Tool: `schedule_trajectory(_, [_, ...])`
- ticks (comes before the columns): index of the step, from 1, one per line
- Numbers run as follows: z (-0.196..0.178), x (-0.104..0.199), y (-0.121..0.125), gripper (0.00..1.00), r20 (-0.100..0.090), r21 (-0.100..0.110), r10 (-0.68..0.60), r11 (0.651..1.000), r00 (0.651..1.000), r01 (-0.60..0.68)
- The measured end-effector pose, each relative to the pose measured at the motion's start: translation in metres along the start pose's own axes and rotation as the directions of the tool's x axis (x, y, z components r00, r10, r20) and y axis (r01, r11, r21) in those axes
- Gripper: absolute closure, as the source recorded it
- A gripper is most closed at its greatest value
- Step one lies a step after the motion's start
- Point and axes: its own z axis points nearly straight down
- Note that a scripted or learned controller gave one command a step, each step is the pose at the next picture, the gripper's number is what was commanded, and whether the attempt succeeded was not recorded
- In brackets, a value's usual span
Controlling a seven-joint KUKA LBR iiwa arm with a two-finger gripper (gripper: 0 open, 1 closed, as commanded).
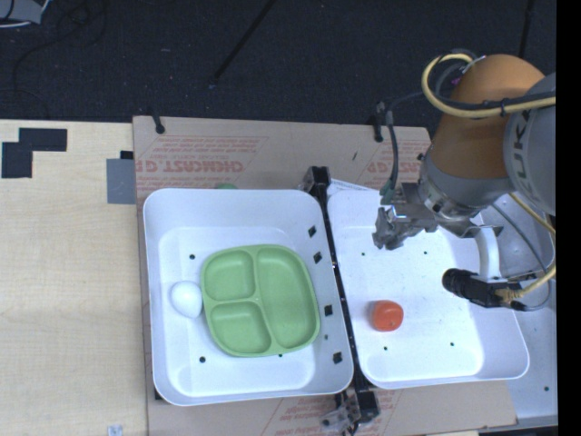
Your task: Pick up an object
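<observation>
You have two white bins side by side on the worktop. The left bin [163, 243] holds two things: one green divided plate [260, 300] with three compartments, lying flat and taking up most of the bin's floor, and one white egg-shaped ball [186, 299] touching the plate's left edge, near the bin's left wall. Nothing lies in the plate's compartments.

The right bin [427, 357] holds one loose thing, a small orange-red object [387, 315], rounded and sitting on the bin floor toward the left side, closer to the near edge than the far one. It lies well apart from every wall and has bare white floor all around it.

Your arm [490, 116] comes in over the right bin's far right corner, its orange band showing above the wrist. The jaws [392, 230] hang above the far left part of that bin, near the divider between the two bins. You cannot tell from this angle whether they are apart or together. The orange-red object lies nearer to you than the jaws, clearly apart from them.

A black cable fitting [472, 285] sits over the bin's right side.
</observation>
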Motion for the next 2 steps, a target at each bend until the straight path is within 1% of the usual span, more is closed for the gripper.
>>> schedule_trajectory(1, [0.017, 0.051, 0.020, 1.00, 0.000, 0.002, 0.000, 1.000, 1.000, 0.000])
schedule_trajectory(2, [0.011, 0.098, 0.034, 1.00, 0.000, 0.001, 0.001, 1.000, 1.000, -0.001])
